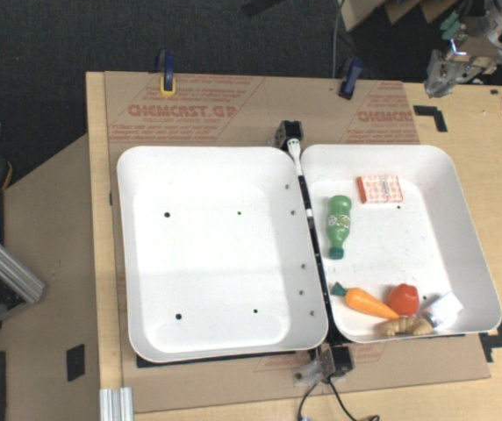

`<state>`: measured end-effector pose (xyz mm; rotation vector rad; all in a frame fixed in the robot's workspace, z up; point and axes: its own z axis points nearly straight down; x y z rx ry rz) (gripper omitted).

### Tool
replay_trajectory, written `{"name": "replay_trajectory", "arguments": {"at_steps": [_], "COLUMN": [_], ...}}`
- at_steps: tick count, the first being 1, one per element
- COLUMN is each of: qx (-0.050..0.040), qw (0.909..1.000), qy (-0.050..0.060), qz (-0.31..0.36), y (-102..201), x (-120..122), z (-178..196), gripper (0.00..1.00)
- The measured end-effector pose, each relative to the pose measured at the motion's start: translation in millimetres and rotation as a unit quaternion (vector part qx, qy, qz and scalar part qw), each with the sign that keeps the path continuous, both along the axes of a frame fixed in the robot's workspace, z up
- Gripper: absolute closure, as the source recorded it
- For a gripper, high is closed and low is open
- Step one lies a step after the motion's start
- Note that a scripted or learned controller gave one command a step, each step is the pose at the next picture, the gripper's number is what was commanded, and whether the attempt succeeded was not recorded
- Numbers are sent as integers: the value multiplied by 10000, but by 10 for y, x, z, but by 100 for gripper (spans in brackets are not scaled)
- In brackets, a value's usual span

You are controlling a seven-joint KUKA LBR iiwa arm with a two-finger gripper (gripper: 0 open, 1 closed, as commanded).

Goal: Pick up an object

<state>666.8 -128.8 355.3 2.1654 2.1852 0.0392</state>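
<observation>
The left bin (146, 235) sits bare white, touching the right bin (462, 226) along a black seam down the middle. All the objects lie in the right bin: a green bottle (338, 224) near its left wall, a pink and white packet (380, 189) further back, then along the front edge a carrot (364, 302), a tan ginger-like piece (405, 326), a red tomato-like thing (403, 298) and a small white piece (445, 309), these 4 crowded close together. The gripper (448, 67) hangs at the far right, beyond the back of the bins and well apart from every object; I cannot tell how it is set, and it holds nothing. So the pick looks not yet begun, still at the approach. The next move calls for coming over the right bin and down onto 1 object; the bottle or packet, lying apart from the rest, look easiest
</observation>
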Motion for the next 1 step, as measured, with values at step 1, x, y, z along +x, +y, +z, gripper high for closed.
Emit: {"name": "replay_trajectory", "arguments": {"at_steps": [1], "qx": [-10], "qw": [10000], "qy": [-20], "qz": [4], "y": [-2], "x": [6], "z": [107], "gripper": [100]}}
